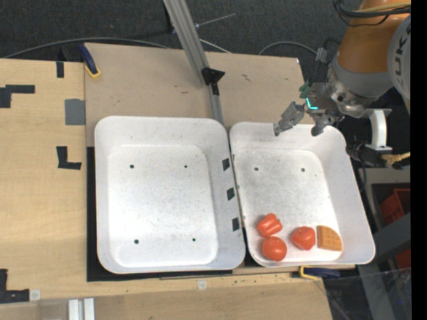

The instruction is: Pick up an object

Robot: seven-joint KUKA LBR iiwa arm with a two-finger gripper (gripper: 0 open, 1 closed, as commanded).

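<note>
Desk (153,85): flat pale wood or board with dark tape marks on its left part; it carries both bins side by side.
Left bin (107,179): shallow white tray, rounded corners, speckled floor, a few small dark holes; it looks like stiff moulded plastic.
Right bin (353,185): the same make, touching the left one along the middle edge; the objects lie bunched in its near corner, well apart from the far rim.
Arm (373,32): grey with an orange band, reaching in from the right above the far rim of the right bin.
Hand (301,122): hangs over the far edge of the right bin; two dark fingers spread apart, nothing between them, so released and holding nothing.
Waffle piece (329,238): tan, squarish, gridded face, lying flat against the bin's near wall; I judge it light and stiff, best taken across its two free edges, though the wall crowds it.
Red pepper (269,225): glossy, lumpy, probably hollow toy plastic; light, slippery; the narrower waist seems the surest hold.
Red round fruit (273,249): smooth and ball-like, just beside the pepper; likely to roll or squirt out unless pinched across its middle.
Red piece (303,238): small, shiny, between the round fruit and the waffle piece, nearly touching the waffle; tight neighbours make it the awkward choice.
</note>
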